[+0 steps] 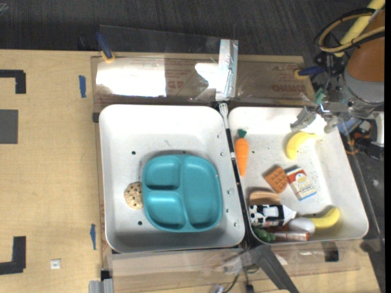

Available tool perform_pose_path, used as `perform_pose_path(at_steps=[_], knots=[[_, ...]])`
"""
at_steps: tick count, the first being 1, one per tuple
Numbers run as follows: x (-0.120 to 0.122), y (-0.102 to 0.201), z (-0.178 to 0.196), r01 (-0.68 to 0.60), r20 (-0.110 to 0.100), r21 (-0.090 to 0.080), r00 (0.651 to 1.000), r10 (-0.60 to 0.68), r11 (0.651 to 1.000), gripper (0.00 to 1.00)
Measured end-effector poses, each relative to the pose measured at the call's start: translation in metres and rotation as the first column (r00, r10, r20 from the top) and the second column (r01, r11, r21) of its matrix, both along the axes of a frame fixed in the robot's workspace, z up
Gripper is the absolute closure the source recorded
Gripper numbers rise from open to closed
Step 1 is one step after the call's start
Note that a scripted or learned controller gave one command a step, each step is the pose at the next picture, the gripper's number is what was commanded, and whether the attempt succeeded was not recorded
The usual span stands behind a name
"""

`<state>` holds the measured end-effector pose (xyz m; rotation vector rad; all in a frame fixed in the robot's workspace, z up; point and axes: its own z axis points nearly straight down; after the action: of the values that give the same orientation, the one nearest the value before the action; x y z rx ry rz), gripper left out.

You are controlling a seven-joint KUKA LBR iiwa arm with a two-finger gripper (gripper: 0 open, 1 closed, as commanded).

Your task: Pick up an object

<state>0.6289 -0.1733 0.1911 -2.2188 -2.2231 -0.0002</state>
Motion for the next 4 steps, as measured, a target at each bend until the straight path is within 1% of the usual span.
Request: perform_pose_path(at_steps=[1, 2, 3, 4], knots=[[0.018, 0.030, -0.090, -0.093, 0.014, -0.005, 0.996, 0.093, 0.996, 0.00], [-0.053, 0.016, -0.105, -0.031, 0.003, -0.002, 1.000, 0.031, 1.000, 0.00], [-0.104, 0.062, -0.104, -0.050, 0.005, 0.000, 0.999, 0.050, 0.999, 0.00], [-0.102, 0.062, -0.092, -0.047, 0.012, -0.002, 0.999, 0.047, 0.999, 1.00]])
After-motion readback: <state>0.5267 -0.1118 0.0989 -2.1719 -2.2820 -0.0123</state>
